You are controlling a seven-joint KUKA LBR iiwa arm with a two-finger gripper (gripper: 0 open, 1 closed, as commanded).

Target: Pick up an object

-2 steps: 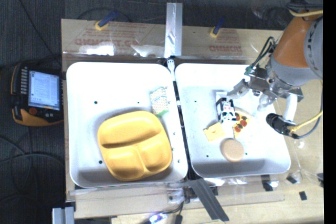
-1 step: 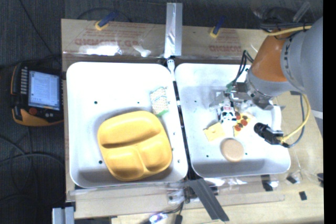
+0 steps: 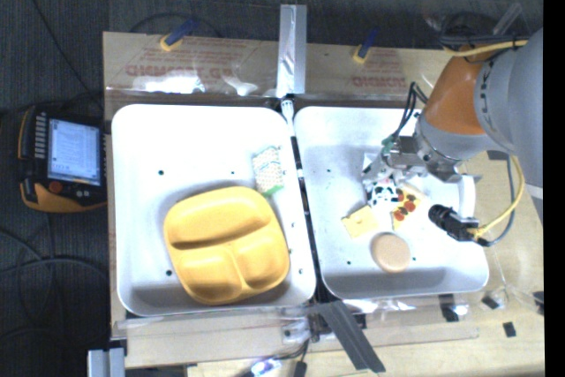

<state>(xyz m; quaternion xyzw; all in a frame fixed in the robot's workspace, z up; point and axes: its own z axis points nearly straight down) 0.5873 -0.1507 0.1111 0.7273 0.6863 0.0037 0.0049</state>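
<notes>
In the right bin point(image 3: 335, 146) lie a round tan disc point(image 3: 390, 252), a pale yellow wedge point(image 3: 358, 222), a small black-and-white object point(image 3: 381, 192) and a red-and-orange piece point(image 3: 404, 206). My gripper point(image 3: 387, 169) hangs low over the black-and-white object, at the end of the grey arm with the orange band point(image 3: 455, 97). The arm's wrist hides the fingertips. In the left bin point(image 3: 150, 146) a yellow divided tray point(image 3: 228, 241) lies beside a small green-and-white packet point(image 3: 267, 169).
A metal divider point(image 3: 291, 57) runs between the bins at the back. A handheld pendant with a screen point(image 3: 62, 159) lies left of the bench. A black cable connector and yellow cable point(image 3: 455, 223) hang over the right bin's right side.
</notes>
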